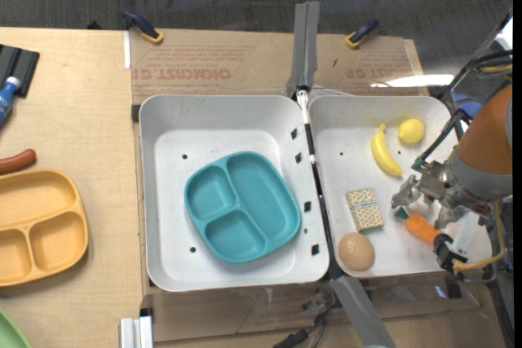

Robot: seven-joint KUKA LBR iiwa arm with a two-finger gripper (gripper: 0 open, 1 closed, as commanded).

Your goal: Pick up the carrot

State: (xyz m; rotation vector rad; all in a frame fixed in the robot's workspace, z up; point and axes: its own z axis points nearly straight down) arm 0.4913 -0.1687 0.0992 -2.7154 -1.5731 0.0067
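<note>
Nearest the camera, at the bottom of the view, the front rims of the two white bins meet over the desk (73, 94), and just behind that seam in the right bin (371, 114) lies a brown egg-shaped object (356, 251). The carrot (422, 229) rests on the floor of that same bin, toward its right side, orange with a bit of green at its left tip. The end effector (420, 200) hangs right above it, the metal parts crowding the carrot's upper edge; whether it is wide or narrow I cannot tell, as the mechanism hides its own tips, and nothing shows the carrot gripped. By my reading the task is at the approach or closing stage: the arm has the right spot, the carrot looks to lie flat on the bin floor, so the grasp and the lift are left to do. The right bin also holds a banana (385, 151) and a lemon (411, 130) near its back, close together, and a small patterned box (364, 209) between the banana and the egg-shaped object. The left bin (163, 175) holds a teal divided plate (241, 206), its three compartments bare.
</note>
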